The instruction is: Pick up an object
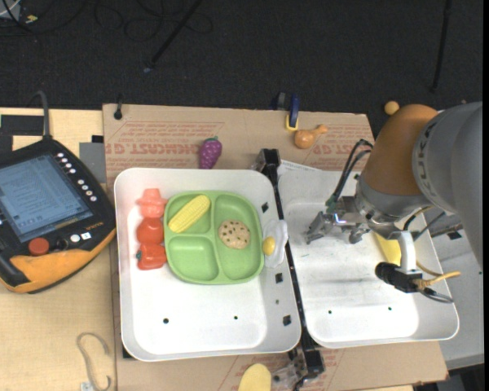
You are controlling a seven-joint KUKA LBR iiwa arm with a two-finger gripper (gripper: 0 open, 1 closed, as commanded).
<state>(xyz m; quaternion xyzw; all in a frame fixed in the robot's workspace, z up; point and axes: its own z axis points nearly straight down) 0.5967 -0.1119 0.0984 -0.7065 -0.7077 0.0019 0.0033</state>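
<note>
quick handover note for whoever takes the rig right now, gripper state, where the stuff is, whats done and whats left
Gripper: low over the right bin, near its upper left; open or shut cannot be told, nothing seen in it.
Left bin: green divided plate holding a corn cob and a cookie; red toy beside the plate's left edge; small yellow piece at its right edge.
Right bin: yellow object under the arm.
Done: no pick evident.
Left: grasp one object and lift.

One fixed camera looks down at a slant from above the bench, framing both white bins [138, 316] side by side.
</note>
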